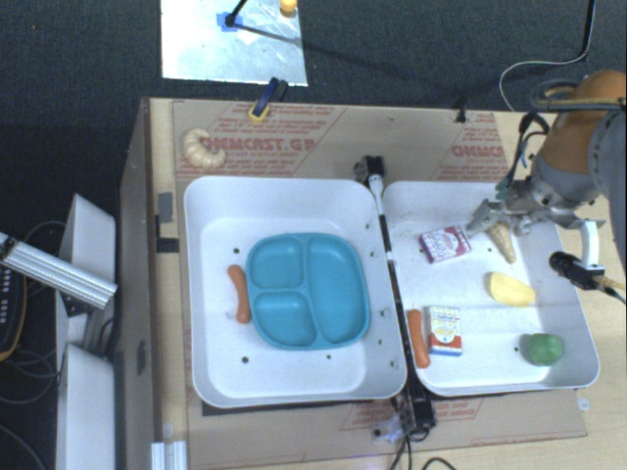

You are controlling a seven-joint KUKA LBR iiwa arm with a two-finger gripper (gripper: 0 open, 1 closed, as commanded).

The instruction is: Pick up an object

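Now, front of right bin: we are seeing a green ball (pixel 541 348), a small carton (pixel 445 330) and a sausage (pixel 418 338).
Middle: a yellow lemon (pixel 510 289) is lying beside a pink packet (pixel 445 244).
Left bin: a blue tray (pixel 307 290) is sitting inside.
Far right: the gripper (pixel 505 214) is hanging over a cone (pixel 503 240); we cannot tell its grip.

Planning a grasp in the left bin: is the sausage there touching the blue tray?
Apart. The camera view shows a strip of white bin floor between the sausage and the blue tray's left rim.
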